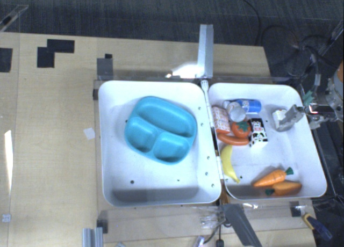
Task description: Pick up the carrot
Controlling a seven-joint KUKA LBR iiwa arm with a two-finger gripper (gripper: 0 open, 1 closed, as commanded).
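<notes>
At the right edge of the frame, the robot's claw (pixel 287 117) is hanging over the upper right corner of the right bin (pixel 314 149), gripping nothing; how wide it is gaping cannot be told from this angle. The carrot (pixel 272 177) is lying well apart from it, near the bin's lower wall, touching an orange bread roll (pixel 286 188). A banana (pixel 229 163) and a cluster of toys are sitting to the left. The reach is apparently just beginning; the next move is calling for travel down-frame and a descent onto the carrot.
</notes>
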